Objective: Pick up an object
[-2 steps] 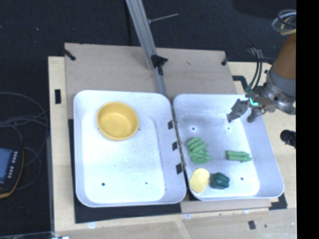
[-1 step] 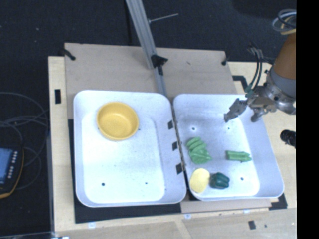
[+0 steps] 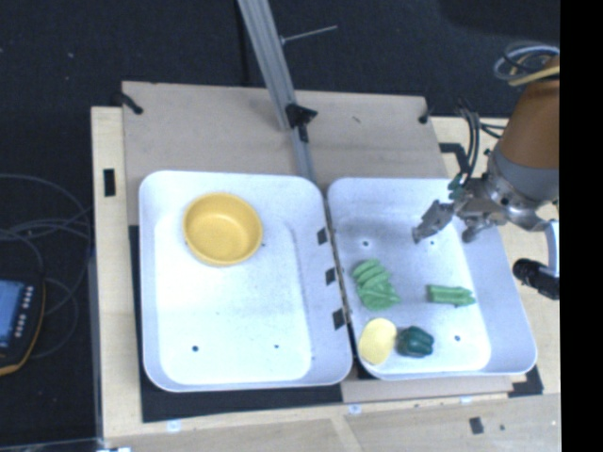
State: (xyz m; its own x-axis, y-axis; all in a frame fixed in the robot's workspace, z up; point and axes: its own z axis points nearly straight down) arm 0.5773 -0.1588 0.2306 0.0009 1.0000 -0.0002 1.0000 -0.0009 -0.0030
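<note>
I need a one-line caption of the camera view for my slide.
The claw hangs open over the right bin holding four small objects; a yellow bowl sits in the left bin.

Robotics lab | plywood bench (image 3: pixel 236 125) with two white bins (image 3: pixel 160 252) | aluminium camera mast (image 3: pixel 264 40) | teach pendant (image 3: pixel 17 314) with cables

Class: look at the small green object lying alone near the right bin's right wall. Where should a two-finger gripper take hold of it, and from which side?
Probably across the middle of the small green object, coming straight down. It lies flat and long, running left to right, so the fingers would close across its narrow width. The right bin wall stands apart from it, leaving room.
</note>
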